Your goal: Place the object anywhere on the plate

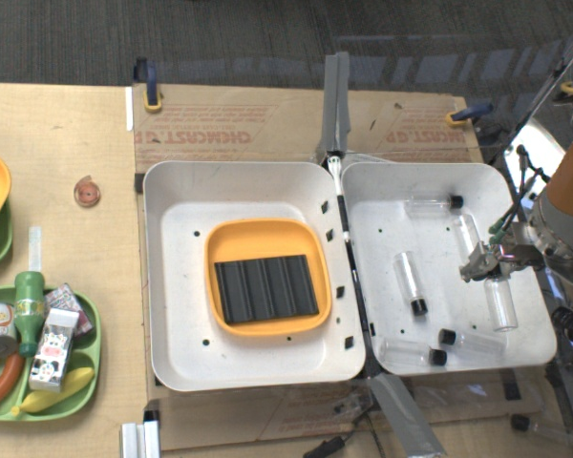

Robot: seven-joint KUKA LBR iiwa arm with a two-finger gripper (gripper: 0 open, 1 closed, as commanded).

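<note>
Whether the fingers of the gripper point(477, 267) are apart or together, I cannot tell; it hovers among clear plastic vials with black caps point(409, 281) in the right bin point(363, 256). Grasping comes first, then carrying to the orange plate point(267, 238).

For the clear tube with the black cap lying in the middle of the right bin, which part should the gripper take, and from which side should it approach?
Probably the middle of the clear tube, taken from straight above. It lies flat on the right bin's floor, running near to far in the view with its black cap at the near end, so the fingers should close across its narrow width from left and right. The floor around it is free. The gripper is to its right.
</note>
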